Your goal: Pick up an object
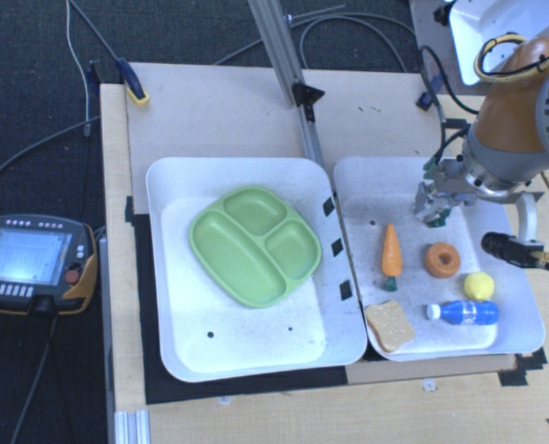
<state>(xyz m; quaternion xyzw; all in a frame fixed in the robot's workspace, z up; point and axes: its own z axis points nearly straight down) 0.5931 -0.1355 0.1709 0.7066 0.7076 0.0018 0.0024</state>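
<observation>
1. My jaws (434, 213) hang over the far part of the right bin (367, 178), beyond the carrot (391, 251). Whether they stand apart or together I cannot tell from this slant; nothing shows between them.
2. The carrot, my likeliest object, lies lengthwise on the bin floor, nearer the camera than my jaws and just left of the doughnut (442, 260).
3. I judge the carrot light, stiff and smooth, probably a plastic toy. It may roll or slip, so I would take it across its thick orange middle, not the tapered tip.
4. Past the doughnut from the carrot lies a yellow ball (479, 286), round and prone to squirting out.
5. Near-side of the carrot lie a bread slice (390, 326) and a blue bottle (467, 313), well apart from my jaws.
6. Left of the carrot, the other bin holds a green divided plate (254, 245), too wide to grip.
</observation>
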